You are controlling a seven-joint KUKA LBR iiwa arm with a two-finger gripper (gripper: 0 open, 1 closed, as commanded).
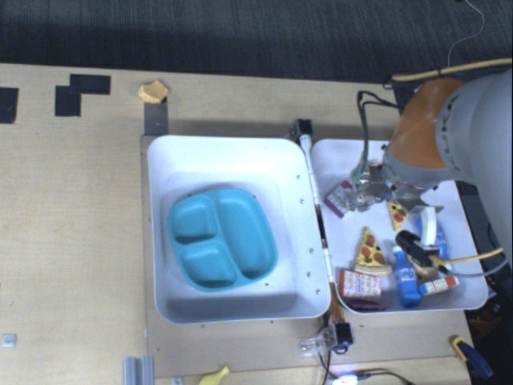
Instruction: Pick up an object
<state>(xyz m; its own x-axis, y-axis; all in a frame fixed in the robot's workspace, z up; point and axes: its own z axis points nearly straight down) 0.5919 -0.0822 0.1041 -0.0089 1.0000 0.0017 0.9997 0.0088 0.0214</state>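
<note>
Gripper (358, 189) low in right bin (337, 163), by purple packet (338, 200); finger state unclear. One pizza slice (369, 249), one blue bottle (405, 277). Left bin (172, 155): one tray (220, 237).

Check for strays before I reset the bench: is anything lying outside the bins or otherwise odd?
Yes. A tan lump lies on the bench beyond the left bin, and a yellow scrap lies at the near edge. Neither is in a bin.

bins – 2 (160, 215) (337, 155) | blue tray – 1 (222, 237) | pizza slices – 2 (369, 251) (397, 212) | blue bottle – 1 (405, 277)
</note>
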